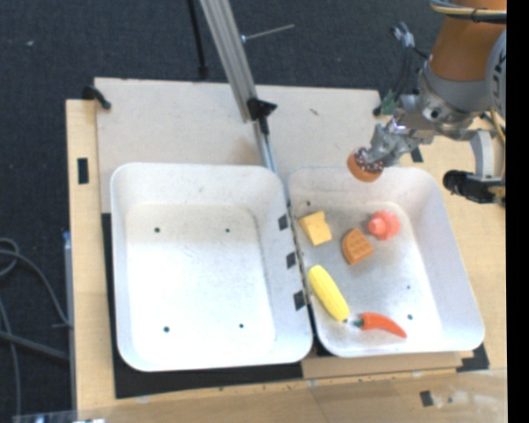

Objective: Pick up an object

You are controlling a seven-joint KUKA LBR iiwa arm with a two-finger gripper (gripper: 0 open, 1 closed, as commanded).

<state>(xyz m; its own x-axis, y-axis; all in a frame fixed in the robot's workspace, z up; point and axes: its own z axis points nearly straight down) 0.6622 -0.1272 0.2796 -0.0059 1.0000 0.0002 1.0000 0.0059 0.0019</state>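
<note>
My gripper (pixel 371 158) hangs over the far edge of the right bin (pixel 450 236), shut on a small round orange object (pixel 364 170) that sits between its fingertips, lifted above the bin rim. Below it in the right bin lie a yellow cheese-like block (pixel 316 228), an orange waffle-shaped piece (pixel 356 247), a pink-red round piece (pixel 383 225), a yellow corn cob (pixel 329 292) and a red-orange pepper (pixel 383 325). The grey arm with its orange band (pixel 465 51) comes down from the upper right.
The left bin (pixel 123 236) lies beside the right one, the two touching along a dark seam with clips (pixel 293 263). A slanted metal rail (pixel 234 55) rises behind the bins. Cables lie off the bench at the left (pixel 18 280).
</note>
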